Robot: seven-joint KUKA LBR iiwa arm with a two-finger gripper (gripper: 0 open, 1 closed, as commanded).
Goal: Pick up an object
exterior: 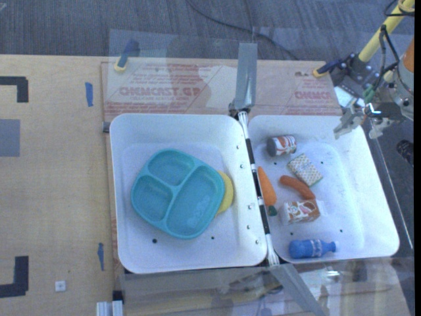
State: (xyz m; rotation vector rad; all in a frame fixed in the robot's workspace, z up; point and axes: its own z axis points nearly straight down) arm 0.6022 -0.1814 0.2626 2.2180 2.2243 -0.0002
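The right bin [355, 196] holds several small items: a can [283, 145] lying on its side, a checkered packet [306, 169], an orange sausage [297, 186], a carrot [266, 186] along the divider, a small carton [301, 210] and a blue bottle [312, 247] near the front. My gripper [359, 125] hangs above the bin's far right corner, well apart from all of them. Its fingers are spread open and nothing sits between them.
In the left bin [131, 137] lies a teal divided plate [177, 193] with a yellow disc [227, 191] peeking out under its right edge. A grey bar [247, 81] stands behind the divider. Cables and the arm crowd the upper right.
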